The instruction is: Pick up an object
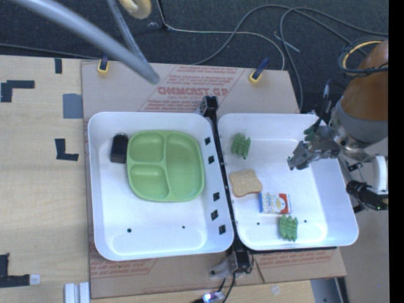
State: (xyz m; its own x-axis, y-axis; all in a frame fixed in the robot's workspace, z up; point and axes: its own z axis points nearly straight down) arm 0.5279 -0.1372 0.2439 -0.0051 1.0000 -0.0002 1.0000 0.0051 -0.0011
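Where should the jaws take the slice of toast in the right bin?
Grip the slice of toast across its two straighter side edges, coming straight down from above. It lies flat on the right bin floor with bare floor around it, so the jaws can likely straddle it.

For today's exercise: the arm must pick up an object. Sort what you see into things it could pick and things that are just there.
Could be picked, right bin:
green toy
bread slice
small packet
second green toy
The gripper hangs over this bin.

Just there:
green divided plate and black block in the left bin
bin walls
cables
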